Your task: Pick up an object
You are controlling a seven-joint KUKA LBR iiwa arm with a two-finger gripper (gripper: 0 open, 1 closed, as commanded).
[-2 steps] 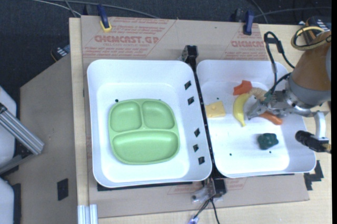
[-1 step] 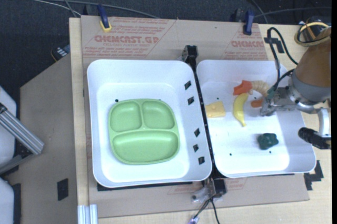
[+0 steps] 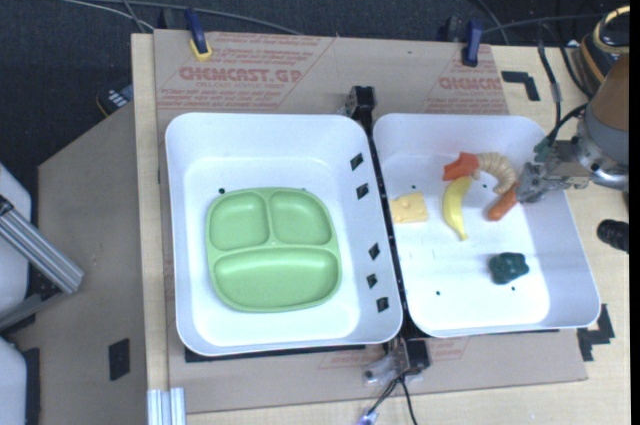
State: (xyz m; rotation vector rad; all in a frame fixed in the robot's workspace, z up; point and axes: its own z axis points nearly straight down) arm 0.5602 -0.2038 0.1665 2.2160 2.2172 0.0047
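The right bin [image 3: 452,298] holds several toy foods. A yellow banana [image 3: 455,210] lies near its middle, with a pale yellow cheese wedge [image 3: 408,209] to its left. An orange-red piece [image 3: 460,166] and a curved beige piece [image 3: 498,169] lie further back. A small orange carrot-like piece [image 3: 501,206] sits beside them. A dark green lump [image 3: 507,267] rests near the front right. My gripper [image 3: 530,185] reaches in over the bin's right side, its tip right next to the carrot-like piece. I see nothing lifted.
The left bin [image 3: 190,213] holds a green divided plate [image 3: 272,248]. Black clips line the wall between the bins [image 3: 372,243]. Clamps [image 3: 199,41] hold the board at the back, and cables run behind it.
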